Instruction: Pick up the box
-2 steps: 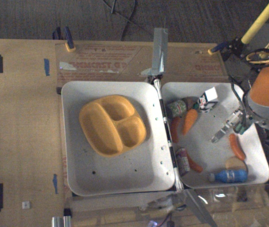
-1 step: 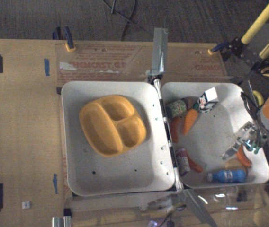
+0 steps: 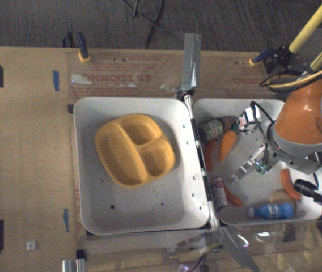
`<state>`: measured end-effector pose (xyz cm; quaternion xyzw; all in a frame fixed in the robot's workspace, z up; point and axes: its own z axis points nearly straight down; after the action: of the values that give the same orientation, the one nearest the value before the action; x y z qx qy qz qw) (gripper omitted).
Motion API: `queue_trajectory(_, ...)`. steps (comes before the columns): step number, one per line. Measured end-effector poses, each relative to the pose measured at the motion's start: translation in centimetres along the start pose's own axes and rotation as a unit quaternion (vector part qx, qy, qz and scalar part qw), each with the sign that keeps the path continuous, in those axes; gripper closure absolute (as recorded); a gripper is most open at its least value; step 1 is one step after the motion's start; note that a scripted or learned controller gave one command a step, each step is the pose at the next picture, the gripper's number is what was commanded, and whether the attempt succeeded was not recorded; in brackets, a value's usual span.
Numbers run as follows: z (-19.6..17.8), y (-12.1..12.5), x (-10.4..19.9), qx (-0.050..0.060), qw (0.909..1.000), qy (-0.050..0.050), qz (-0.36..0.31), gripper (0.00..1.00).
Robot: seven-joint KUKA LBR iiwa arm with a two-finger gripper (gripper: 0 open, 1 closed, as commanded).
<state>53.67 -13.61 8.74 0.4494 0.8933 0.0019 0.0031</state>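
- Currently the pincer (image 3: 245, 169) hangs low in the right bin (image 3: 254, 192); whether it is apart or together cannot be told from this angle, and nothing shows clamped in it
- Box (image 3: 219, 192), the small reddish pack as best I can judge, lies flat just below-left of the pincer, against the bin's left wall; not lifted
- Judgement: approach under way, grasp and lift both left to do
- Clutter: a carrot (image 3: 227, 143) just above-left of the pincer, a green can (image 3: 212, 129) beyond it, a blue bottle (image 3: 271, 211) below-right
- A small orange piece (image 3: 234, 199) touches the box and may crowd the grasp
- Yellow divided plate (image 3: 135, 150) sits well to the left, in the other bin
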Motion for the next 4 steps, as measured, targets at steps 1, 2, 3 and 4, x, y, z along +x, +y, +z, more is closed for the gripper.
queue_trajectory(1,-9.6,4.6,4.2,0.003,0.9972,0.001,0.075,0.00)
queue_trajectory(2,-3.3,-3.8,4.5,0.004,0.9984,0.002,0.056,0.00)
queue_trajectory(3,0.0,4.7,-1.7,0.000,0.9894,-0.002,0.145,0.00)
queue_trajectory(4,-0.1,10.3,-5.7,0.029,0.9862,0.018,0.162,0.00)
